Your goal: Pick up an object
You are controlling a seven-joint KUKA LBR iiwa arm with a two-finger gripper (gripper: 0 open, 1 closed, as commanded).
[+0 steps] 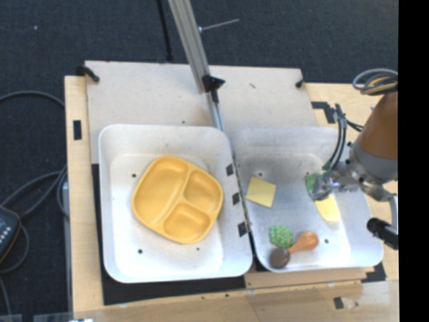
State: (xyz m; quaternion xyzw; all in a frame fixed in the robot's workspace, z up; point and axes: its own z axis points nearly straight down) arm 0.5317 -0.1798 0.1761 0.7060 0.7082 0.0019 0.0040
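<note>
The tool (324,185) hangs over the right white bin (295,146); whether it is wide or narrow cannot be told. A flat pale-yellow square block (261,192) lies left of the tool, a green knobbly lump (281,235) below-left.

A grey arm (373,159) with a broad orange band, black cables looping along its wrist.

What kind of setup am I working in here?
Probably a lab grasping bench: two shallow white bins on a board, an aluminium camera mast, loose cables on dark carpet, toy food as props.
</note>
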